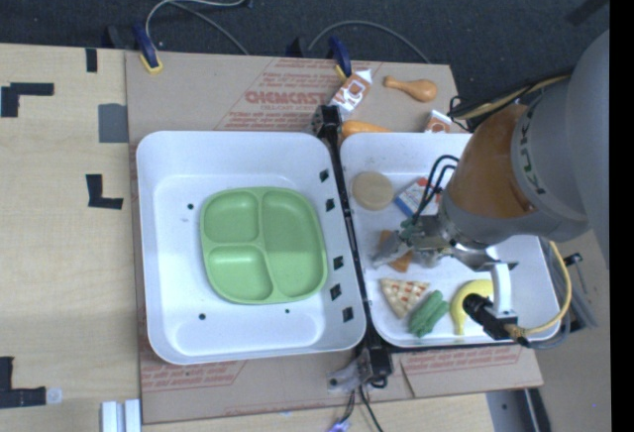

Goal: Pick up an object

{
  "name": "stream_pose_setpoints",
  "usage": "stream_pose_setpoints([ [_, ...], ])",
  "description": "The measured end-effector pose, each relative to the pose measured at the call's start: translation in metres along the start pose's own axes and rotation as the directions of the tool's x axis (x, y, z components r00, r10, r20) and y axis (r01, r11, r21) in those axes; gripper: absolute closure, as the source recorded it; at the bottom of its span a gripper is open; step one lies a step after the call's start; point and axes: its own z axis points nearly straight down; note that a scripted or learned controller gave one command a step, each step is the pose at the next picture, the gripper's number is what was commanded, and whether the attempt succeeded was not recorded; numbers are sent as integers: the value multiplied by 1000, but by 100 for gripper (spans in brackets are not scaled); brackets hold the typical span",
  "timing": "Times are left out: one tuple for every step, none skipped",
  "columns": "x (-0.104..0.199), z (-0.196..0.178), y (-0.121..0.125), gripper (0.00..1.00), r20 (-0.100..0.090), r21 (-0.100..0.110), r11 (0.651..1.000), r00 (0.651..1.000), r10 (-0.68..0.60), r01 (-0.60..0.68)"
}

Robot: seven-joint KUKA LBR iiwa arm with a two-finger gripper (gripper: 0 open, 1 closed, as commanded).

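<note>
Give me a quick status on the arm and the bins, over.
Pincer low in the right bin, among the toy food. Waffle, green pod, banana, round cookie close by. Green plate alone in the left bin.

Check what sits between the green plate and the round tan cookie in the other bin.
In the camera view, bare white floor of the left bin, then the black-clipped wall where the two bins meet, separates the green plate from the tan cookie. No object lies there.
</note>
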Motion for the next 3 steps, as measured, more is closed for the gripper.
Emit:
stream_pose_setpoints([
  [-4,10,36,0,-1,2,1000,1000,0,0],
  [-4,1,36,100,0,1,1000,1000,0,0],
  [57,-89,59,100,-1,2,1000,1000,-2,2],
])
